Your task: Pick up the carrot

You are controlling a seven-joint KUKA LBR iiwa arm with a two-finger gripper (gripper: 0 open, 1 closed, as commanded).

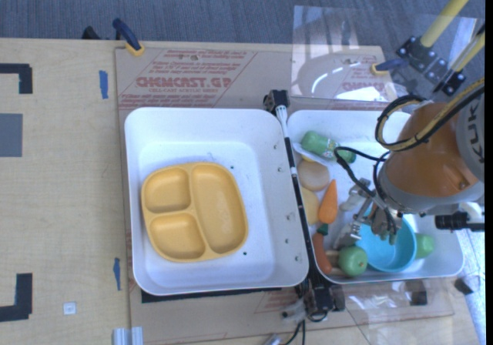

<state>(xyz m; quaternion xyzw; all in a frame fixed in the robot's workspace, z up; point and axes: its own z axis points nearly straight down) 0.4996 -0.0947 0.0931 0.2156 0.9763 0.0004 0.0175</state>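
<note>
Left bin [146, 259]: yellow tray [194, 211]. Right bin [451, 259]: carrot [329, 202].

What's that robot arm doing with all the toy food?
The robot arm's gripper hangs over the right bin, just above a blue bowl. The carrot it is meant to pick up lies to the gripper's left, not grabbed yet. A yellow divided plate sits in the left bin.
</note>
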